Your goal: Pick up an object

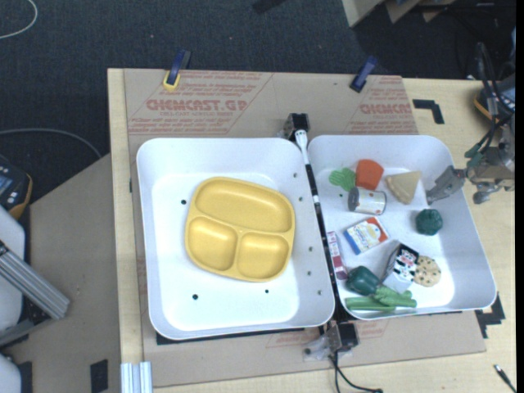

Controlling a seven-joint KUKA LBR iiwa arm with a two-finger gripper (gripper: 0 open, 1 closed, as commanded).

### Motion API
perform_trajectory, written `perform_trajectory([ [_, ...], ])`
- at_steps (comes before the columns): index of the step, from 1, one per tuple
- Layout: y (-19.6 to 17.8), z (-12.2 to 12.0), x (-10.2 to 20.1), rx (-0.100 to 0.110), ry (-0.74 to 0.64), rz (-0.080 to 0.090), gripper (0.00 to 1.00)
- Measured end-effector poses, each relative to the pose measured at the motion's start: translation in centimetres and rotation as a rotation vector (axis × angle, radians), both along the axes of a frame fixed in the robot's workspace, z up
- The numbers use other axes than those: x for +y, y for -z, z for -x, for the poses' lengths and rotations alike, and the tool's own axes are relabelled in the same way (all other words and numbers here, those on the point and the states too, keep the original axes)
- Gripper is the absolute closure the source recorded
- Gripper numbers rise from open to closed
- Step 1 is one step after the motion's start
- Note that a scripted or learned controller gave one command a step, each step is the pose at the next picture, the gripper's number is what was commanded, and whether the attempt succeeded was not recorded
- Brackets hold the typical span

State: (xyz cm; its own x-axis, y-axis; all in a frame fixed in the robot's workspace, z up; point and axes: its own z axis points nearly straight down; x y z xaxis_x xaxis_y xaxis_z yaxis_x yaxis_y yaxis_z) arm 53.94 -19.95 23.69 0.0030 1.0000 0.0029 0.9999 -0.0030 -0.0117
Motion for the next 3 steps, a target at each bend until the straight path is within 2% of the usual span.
perform_trajectory([
  [1,-0.6,-0.3,0.0,-0.012,-0.003,0.003,0.00],
  [3,11.1,0.6,1.4,-0.004,-0.003,-0.001,0.00],
])
